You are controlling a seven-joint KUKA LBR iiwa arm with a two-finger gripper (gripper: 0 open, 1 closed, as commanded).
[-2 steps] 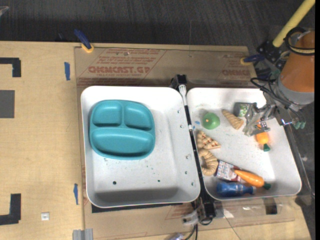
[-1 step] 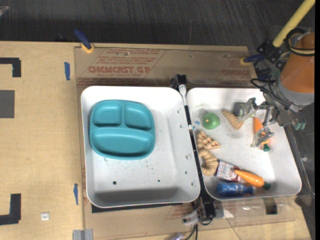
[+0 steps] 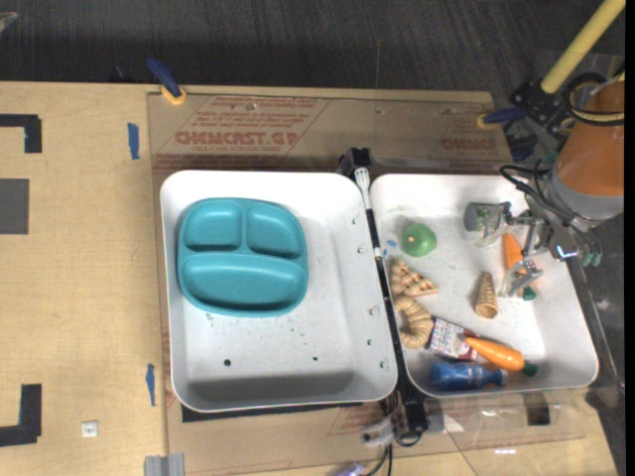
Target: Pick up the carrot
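Note:
Two orange carrot-like things lie in the right bin [image 3: 580, 335]. The larger carrot [image 3: 493, 351] rests near the front wall with its green end pointing right, between a small packet [image 3: 446, 338] and a blue bottle [image 3: 464, 375]. A smaller orange piece [image 3: 511, 250] lies upright-slanted near the back right. My gripper [image 3: 512, 246] reaches in from the right and sits directly over that smaller piece, well behind the larger carrot. The view does not show whether it grips anything.
The right bin also holds a green ball [image 3: 419, 238], a cone [image 3: 485, 296] and two tan pastries [image 3: 411, 284]. A teal divided plate [image 3: 241, 256] lies in the left bin [image 3: 189, 365]. Cables and a yellow pole [image 3: 587, 33] stand at the back right.

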